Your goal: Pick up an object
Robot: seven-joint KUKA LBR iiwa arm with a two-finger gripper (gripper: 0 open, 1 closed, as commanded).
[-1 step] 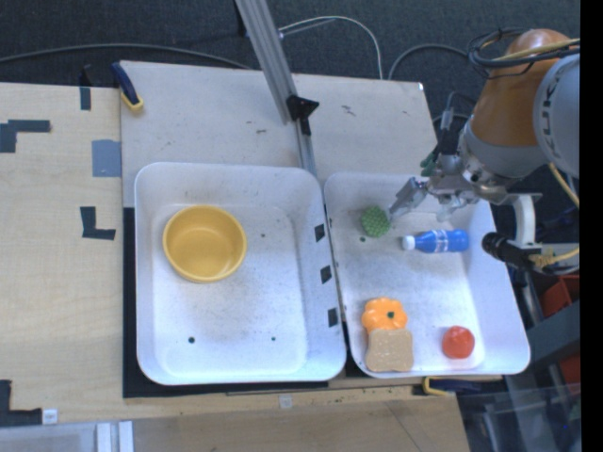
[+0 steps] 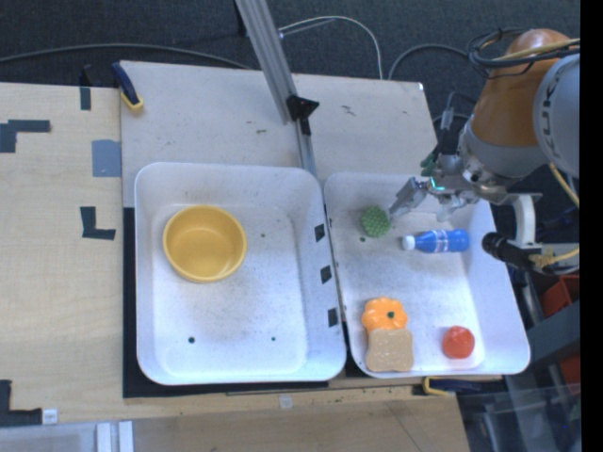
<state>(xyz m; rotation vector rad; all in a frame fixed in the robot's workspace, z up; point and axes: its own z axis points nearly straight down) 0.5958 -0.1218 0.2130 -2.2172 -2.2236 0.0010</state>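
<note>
Hand [image 2: 426, 202] poised over right bin [image 2: 499, 342] — fingers spread, pinching nothing — between green ball [image 2: 375, 220] and blue bottle [image 2: 436, 242].

Even overhead light, soft shadows, slight blur, no glare.

Two shallow white bins sit side by side on the bench, the left bin [image 2: 151, 347] and the right bin [image 2: 499, 342]. Taking the seam between them as the mark: to its left lies one thing, a single yellow bowl [image 2: 204, 243]. To its right lie five things, one of each kind: one green knobbly ball [image 2: 375, 220] nearest the seam, one blue bottle [image 2: 435, 242] lying on its side further right, one orange pumpkin-like piece [image 2: 384, 314], one tan bread slice [image 2: 389, 351] touching the pumpkin, and one red ball [image 2: 458, 343]. One arm [image 2: 518, 111] reaches in with one gripper [image 2: 426, 200].
</note>
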